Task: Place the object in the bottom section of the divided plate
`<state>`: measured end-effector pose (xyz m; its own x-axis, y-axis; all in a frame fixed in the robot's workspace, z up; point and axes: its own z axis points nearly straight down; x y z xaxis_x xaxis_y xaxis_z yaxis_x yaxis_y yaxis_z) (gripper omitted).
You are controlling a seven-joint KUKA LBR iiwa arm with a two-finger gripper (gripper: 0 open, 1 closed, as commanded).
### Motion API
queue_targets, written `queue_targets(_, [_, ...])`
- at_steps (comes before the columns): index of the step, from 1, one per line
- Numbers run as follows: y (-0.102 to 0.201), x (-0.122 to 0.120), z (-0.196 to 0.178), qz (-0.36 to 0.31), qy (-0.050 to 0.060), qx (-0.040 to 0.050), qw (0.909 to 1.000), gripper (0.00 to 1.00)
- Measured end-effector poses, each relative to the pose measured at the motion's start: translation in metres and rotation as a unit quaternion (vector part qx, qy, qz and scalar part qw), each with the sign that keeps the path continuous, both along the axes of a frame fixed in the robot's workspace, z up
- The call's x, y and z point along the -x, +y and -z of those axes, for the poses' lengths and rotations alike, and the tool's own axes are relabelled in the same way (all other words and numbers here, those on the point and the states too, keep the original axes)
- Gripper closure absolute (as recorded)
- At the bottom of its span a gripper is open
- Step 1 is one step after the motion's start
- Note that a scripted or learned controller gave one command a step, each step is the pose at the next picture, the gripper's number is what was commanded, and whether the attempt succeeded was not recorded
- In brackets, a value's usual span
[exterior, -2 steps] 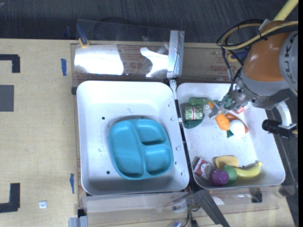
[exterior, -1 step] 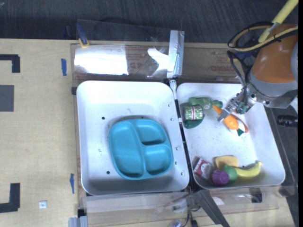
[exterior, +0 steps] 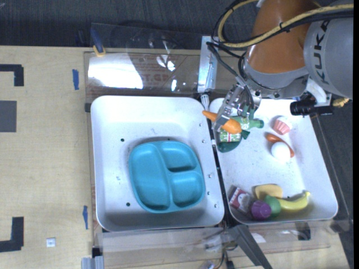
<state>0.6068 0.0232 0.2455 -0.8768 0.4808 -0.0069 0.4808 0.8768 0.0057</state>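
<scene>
Camera view: hand (exterior: 234,116) low over right bin's (exterior: 314,150) left edge, clamped on toy carrot (exterior: 230,125), lifted clear for carry. Blue divided plate (exterior: 166,175) in left bin (exterior: 112,128), sections bare, near section likely the target.

Pale wood counter under a dark floor strip

The counter (exterior: 45,167) is light wood, marked with black tape corners (exterior: 15,74) and blue tape tabs (exterior: 75,78); dark grey floor (exterior: 112,4) runs along the top; a clear glossy panel (exterior: 146,66) catches bright glare behind the bins
</scene>
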Motion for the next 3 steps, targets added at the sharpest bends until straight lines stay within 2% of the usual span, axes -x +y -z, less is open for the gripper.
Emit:
queue_targets(1, [0.063,0.087,0.058,-0.038,0.005,0.0003,0.9993,1.0])
queue_targets(2, [0.114,0.055,0.105,-0.153,0.003,0.0008,0.9882,1.0])
queue_targets(3, [0.114,0.055,0.104,-0.152,0.002,0.0007,0.9883,0.0])
